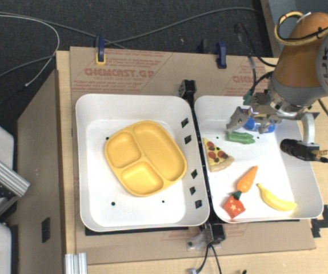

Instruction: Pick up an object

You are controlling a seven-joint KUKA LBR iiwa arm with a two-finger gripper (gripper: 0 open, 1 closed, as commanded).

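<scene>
I count two white bins (90, 153), one yellow divided plate (145, 157), one pizza slice (216, 154), one carrot (247, 178), one banana (276, 199), one strawberry (234, 205), one green pod (241, 137), two clamps (100, 50)

my gripper (248, 120) looks like bare grey metal with a dull sheen, some blue plastic behind it. just below my jaws the green pea pod (240, 137) is smooth, slightly glossy plastic. further below, the pizza slice (216, 154), carrot (247, 178), banana (276, 200) and strawberry (234, 206) look like moulded toy plastic, the banana shiniest. the right bin (301, 176) under me and the left bin (90, 153) are smooth white plastic, softly glossy. the yellow divided plate (146, 157) well to one side is satin plastic. the board (152, 67) beneath is matt brown cardboard.
</scene>
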